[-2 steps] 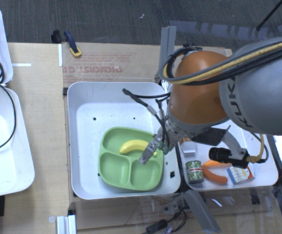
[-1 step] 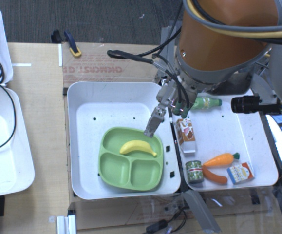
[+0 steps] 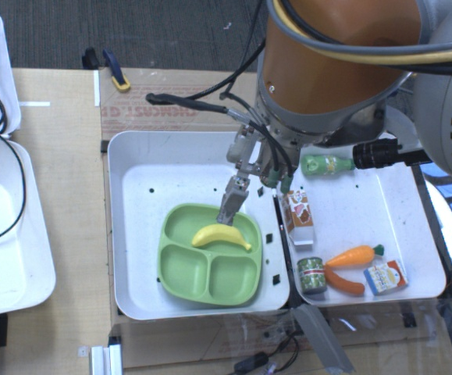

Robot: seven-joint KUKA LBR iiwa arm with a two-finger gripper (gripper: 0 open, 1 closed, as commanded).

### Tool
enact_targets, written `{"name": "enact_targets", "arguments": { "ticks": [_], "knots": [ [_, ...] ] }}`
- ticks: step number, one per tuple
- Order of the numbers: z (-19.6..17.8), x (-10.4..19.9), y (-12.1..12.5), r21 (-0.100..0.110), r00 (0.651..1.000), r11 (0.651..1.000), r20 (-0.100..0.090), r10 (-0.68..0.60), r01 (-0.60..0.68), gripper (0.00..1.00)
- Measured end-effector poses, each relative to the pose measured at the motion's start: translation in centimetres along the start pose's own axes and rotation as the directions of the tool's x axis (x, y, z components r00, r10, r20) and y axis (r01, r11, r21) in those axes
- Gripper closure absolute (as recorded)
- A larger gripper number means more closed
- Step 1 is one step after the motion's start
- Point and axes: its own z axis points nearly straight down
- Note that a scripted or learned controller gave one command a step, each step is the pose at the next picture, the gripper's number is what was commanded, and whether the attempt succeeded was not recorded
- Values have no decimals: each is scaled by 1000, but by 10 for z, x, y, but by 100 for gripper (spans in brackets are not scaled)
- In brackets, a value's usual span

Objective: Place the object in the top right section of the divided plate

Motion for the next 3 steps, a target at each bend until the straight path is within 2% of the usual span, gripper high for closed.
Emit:
{"name": "enact_targets", "arguments": {
  "ticks": [1, 2, 3],
  "knots": [
    [-9, -1, 1, 0, 1000, 1000, 2, -1, 1, 100],
    [-9, -1, 1, 0, 1000, 1000, 2, -1, 1, 0],
    [-18, -3, 1, 0, 1000, 1000, 4, 0, 0, 100]
  ]
}}
